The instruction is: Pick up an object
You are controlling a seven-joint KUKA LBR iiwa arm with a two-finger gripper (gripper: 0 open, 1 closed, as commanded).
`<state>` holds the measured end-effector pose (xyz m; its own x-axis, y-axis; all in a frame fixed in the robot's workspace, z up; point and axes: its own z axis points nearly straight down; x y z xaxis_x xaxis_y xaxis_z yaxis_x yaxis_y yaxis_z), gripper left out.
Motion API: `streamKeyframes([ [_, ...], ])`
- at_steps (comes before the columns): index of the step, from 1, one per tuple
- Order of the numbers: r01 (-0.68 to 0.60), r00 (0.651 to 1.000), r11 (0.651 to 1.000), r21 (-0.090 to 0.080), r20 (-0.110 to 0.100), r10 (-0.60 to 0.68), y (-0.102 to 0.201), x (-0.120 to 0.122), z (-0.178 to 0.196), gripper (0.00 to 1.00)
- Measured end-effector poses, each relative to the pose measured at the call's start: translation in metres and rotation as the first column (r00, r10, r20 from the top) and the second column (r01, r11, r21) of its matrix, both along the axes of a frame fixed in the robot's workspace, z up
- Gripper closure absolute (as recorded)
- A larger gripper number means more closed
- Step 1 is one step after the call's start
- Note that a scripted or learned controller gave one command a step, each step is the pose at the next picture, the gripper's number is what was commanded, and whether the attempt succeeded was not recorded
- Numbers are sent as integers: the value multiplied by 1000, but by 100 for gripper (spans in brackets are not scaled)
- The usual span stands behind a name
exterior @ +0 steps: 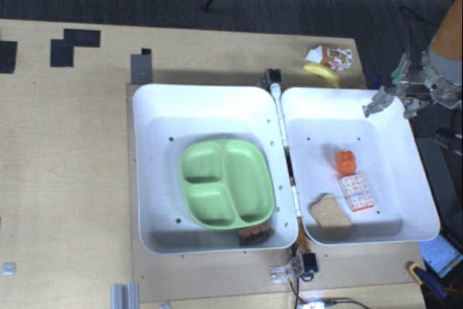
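Note:
In the right bin (405, 155) lie a small orange-red object (346, 161), a white packet with red print (357, 193) just in front of it, and a tan bread-like slice (330, 211) near the front wall. My gripper (393, 102) hangs over the bin's far right corner, well behind and to the right of these objects. Its two fingers are spread apart and open, with nothing between them.
The left bin (155, 155) holds a green divided plate (226, 183) and a small brown object (253, 234) against the front wall. A yellow banana-like toy (321, 72) and a small packet (334, 56) lie on the bench behind the right bin.

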<state>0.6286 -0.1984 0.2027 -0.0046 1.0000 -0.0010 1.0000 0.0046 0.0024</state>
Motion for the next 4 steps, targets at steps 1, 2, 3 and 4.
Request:
streamKeyframes([
  [1,-1,1000,1000,3,-3,1,86,-34,-97,0],
  [2,-2,1000,1000,1,3,2,85,-32,-85,100],
  [3,-2,1000,1000,1,2,2,85,-32,-85,0],
  [4,2,1000,1000,0,4,-2,100,-81,-116,0],
])
